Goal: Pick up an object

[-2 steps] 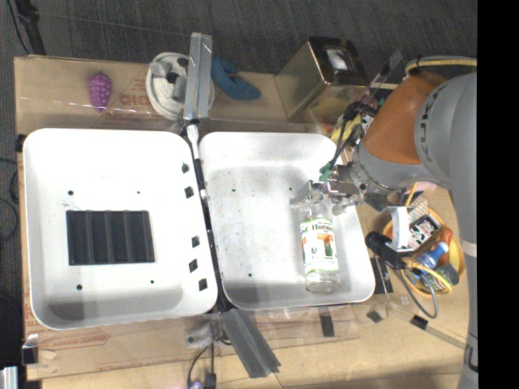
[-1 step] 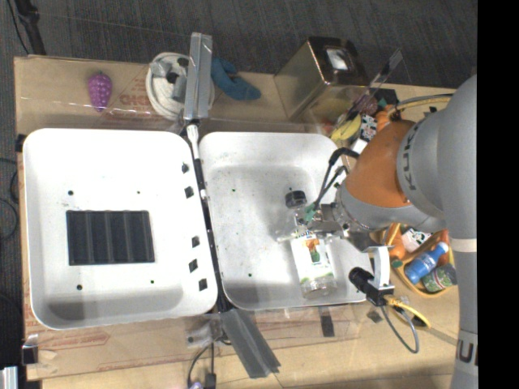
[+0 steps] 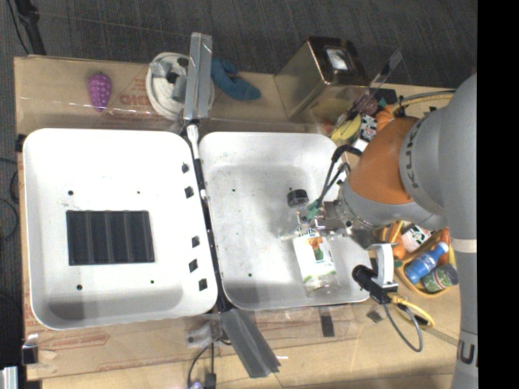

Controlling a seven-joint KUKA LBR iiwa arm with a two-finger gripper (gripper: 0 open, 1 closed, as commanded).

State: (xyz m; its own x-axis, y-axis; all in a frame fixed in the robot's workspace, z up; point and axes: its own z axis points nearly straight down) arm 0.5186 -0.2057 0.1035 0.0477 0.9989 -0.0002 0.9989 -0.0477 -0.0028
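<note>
A small white carton with a green and orange label (image 3: pixel 315 259) lies in the right bin (image 3: pixel 243 217), near its front right corner. My gripper (image 3: pixel 311 215) hangs right over the carton's far end, reaching in from the right under the arm's orange band (image 3: pixel 381 164). A small black round piece (image 3: pixel 298 195) lies on the bin floor just behind the gripper. The arm's grey wrist covers the bin's right edge.
The left bin (image 3: pixel 49 217) holds a dark ribbed panel (image 3: pixel 109 237). Behind the bins lie a purple grape bunch (image 3: pixel 100 89), a white round object (image 3: pixel 168 83), a blue cloth (image 3: pixel 233 82) and a tan box (image 3: pixel 320 75). Clutter, including a blue bottle (image 3: pixel 426 262), crowds the right side.
</note>
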